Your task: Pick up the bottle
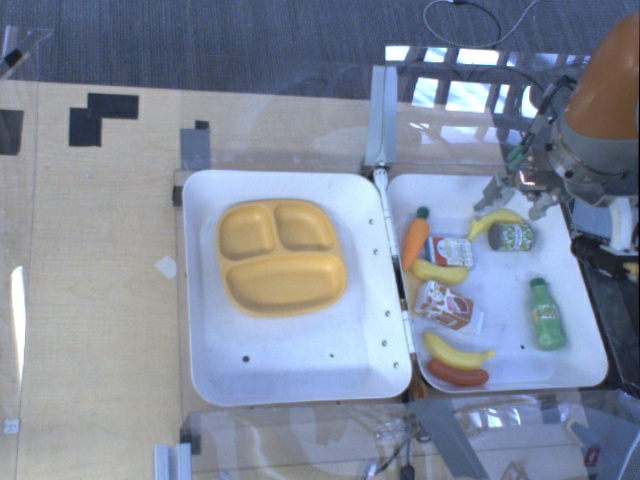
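- We see the green bottle [546,314] lying in the right bin [590,358], near that bin's right wall, cap end pointing away from us, with clear white floor around it.
- The claw [518,194] hangs over the far part of the right bin, its two fingers spread apart with nothing between them; we read it as open.
- The arm [600,108], grey with its orange band, comes in from the right and sits above the bin's far right corner.
- Just below the claw lies a small green can [511,236] with a yellow banana [492,222] curving along its far side; the two touch or nearly touch.
- The bottle sits well apart from the claw, nearer to us and to the right of the can.
- Along the right bin's left side we find a carrot [415,240], a small red-and-white carton [453,252], another yellow piece [438,272] just under it, and a second carton [444,306] nearer us.
- At the near edge of that bin rest a banana [456,349] and a red sausage [458,374], side by side.
- The left bin [230,368] holds a yellow divided tray [282,256] with three compartments.
- Both bins stand on the wooden tabletop [90,268].
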Motion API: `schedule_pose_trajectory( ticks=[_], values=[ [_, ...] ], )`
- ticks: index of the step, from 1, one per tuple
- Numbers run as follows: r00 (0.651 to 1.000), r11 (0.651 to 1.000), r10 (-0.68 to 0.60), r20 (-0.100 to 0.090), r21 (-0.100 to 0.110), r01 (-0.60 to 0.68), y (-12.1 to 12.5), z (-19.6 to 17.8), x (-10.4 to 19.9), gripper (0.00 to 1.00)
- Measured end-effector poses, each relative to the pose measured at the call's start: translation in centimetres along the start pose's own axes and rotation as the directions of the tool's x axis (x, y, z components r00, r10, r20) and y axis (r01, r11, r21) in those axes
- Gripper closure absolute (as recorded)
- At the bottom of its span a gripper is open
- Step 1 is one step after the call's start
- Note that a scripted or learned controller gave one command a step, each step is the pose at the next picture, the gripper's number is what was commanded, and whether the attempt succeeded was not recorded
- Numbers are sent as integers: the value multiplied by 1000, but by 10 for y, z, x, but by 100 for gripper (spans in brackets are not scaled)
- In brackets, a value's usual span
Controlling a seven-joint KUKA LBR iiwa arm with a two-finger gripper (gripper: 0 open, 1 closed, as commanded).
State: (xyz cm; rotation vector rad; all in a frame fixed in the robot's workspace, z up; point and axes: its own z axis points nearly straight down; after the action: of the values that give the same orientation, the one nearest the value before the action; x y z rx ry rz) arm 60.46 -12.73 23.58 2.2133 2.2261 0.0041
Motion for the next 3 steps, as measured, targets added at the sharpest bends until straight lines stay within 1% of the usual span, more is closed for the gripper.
schedule_pose_trajectory(
  ticks=[1,2,3],
  values=[
    [1000,1000,10,0,1,-10,17,93,5,0],
    [999,999,53,1,-2,-53,-29,121,-50,0],
    [1000,1000,22,2,-7,-22,-56,147,-75,0]
  ],
)
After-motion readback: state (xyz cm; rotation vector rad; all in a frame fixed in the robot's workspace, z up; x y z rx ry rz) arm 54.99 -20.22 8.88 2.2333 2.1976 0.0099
